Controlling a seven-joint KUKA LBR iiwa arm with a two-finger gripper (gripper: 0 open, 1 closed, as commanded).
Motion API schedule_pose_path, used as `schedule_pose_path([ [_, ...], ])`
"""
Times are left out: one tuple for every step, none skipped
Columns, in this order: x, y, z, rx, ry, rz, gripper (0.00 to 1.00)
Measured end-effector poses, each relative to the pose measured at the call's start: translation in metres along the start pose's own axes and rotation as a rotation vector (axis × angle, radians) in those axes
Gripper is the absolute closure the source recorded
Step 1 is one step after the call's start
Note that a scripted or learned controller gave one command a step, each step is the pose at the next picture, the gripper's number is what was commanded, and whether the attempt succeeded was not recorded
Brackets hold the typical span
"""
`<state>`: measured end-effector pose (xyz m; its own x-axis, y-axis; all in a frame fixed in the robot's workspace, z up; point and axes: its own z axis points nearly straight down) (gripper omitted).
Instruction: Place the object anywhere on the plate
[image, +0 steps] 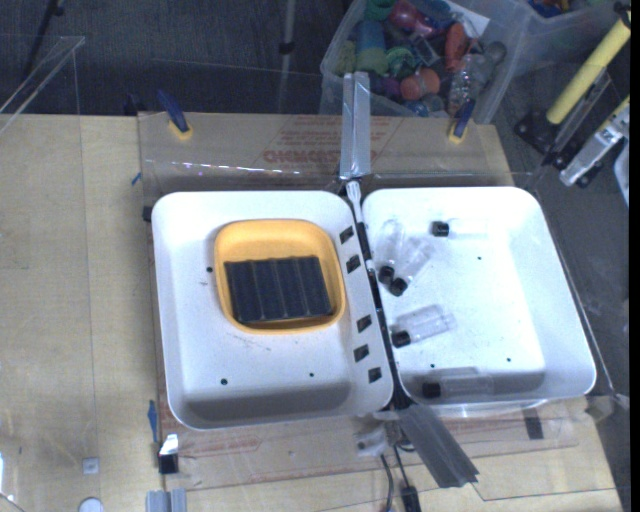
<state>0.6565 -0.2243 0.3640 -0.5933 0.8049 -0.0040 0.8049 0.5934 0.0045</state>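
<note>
Hand (597, 150) beyond the right bin (500, 300)

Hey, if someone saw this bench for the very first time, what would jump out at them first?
Probably the yellow plate in the left bin, with a dark ribbed block lying on it. Next, the small clear vials with black caps scattered across the right bin, mostly near the divider between the bins.

pale wooden bench (70, 300) bearing two shallow white bins side by side (left bin (180, 380), right bin (560, 340)), edges touching
</note>
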Motion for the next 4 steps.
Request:
schedule_pose_path([
  [-0.001,0.0,-0.012,-0.006,-0.006,0.002,1.0],
  [0.023,-0.028,-0.015,0.002,0.003,-0.282,1.0],
  [0.03,-0.037,0.0,0.001,0.003,-0.52,1.0],
  [0.039,-0.05,-0.004,-0.001,0.002,-0.879,1.0],
])
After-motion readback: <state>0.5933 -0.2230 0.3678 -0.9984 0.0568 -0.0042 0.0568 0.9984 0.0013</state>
